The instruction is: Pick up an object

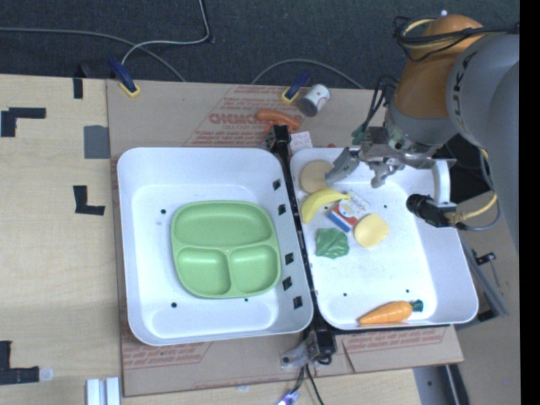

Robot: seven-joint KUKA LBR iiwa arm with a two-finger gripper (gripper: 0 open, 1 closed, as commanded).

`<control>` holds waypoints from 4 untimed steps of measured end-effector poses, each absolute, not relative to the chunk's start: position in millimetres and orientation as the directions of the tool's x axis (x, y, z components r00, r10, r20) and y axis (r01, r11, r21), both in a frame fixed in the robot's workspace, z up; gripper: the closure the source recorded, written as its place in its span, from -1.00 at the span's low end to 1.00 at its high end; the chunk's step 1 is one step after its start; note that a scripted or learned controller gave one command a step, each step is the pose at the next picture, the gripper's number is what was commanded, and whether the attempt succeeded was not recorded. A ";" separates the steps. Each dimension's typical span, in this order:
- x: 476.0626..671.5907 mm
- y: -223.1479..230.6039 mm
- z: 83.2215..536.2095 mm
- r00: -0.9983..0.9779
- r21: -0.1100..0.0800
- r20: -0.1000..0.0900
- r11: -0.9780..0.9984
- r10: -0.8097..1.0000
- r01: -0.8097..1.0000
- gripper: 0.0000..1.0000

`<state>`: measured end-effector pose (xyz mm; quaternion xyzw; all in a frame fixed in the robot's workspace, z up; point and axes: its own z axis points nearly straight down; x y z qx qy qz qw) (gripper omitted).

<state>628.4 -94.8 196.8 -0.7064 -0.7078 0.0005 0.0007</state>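
Arm hanging over the far end of the right bin (pixel 439 251), nothing grabbed.

Going big to small: left bin (pixel 143 226) sits beside it with a green divided plate (pixel 226 248) inside. The gripper (pixel 363 169) has its fingers spread apart and holds nothing, right above the bin's far side. Inside the right bin: banana (pixel 322 202) near its middle, orange carrot (pixel 388 312) at its near edge, green leafy piece (pixel 332 243) and a yellow lemon (pixel 371 229) just beside the banana.

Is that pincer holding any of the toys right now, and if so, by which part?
Nothing is held. The pincer hangs open above the right bin, beside the tan disc, with nothing between its fingers.
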 end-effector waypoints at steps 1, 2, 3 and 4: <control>631.1 -92.5 105.0 -0.003 0.005 0.000 0.003 1.000 1.000 -1.00; 651.8 -95.4 91.1 -0.002 0.009 -0.003 0.002 1.000 1.000 -1.00; 638.8 -104.5 92.2 -0.005 0.020 -0.002 0.005 1.000 1.000 -1.00; 627.9 -102.1 93.0 -0.003 0.025 -0.007 0.003 1.000 1.000 -1.00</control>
